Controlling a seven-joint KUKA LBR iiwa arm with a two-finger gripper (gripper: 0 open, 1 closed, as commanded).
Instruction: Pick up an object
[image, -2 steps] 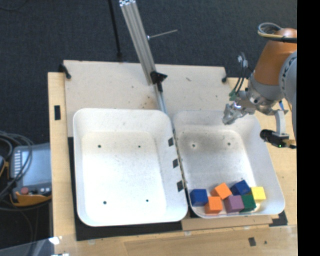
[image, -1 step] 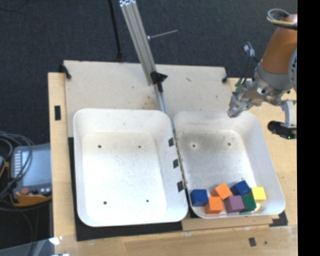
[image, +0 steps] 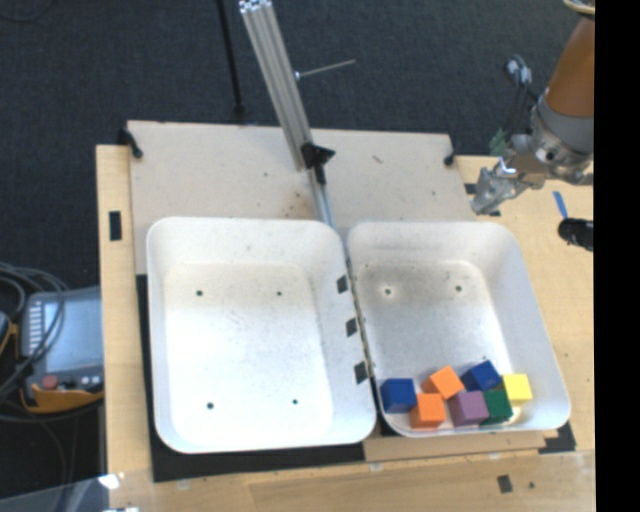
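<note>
Several small coloured blocks lie huddled in the near corner of the right bin (image: 520, 270): a blue block (image: 398, 393), an orange block (image: 446, 381), a second orange block (image: 429, 409), a purple block (image: 467, 407), a green block (image: 498, 404), a second blue block (image: 483, 375) and a yellow block (image: 517, 388). My gripper (image: 487, 195) hangs above the bench just beyond the right bin's far right corner, well away from the blocks. Nothing shows between its fingers.
The left bin (image: 160, 300) sits beside the right one, with a row of small black clips along their shared wall. A slanted aluminium rail (image: 280, 85) rises from behind the bins. A grey control box (image: 60, 335) and cables sit off the bench's left edge.
</note>
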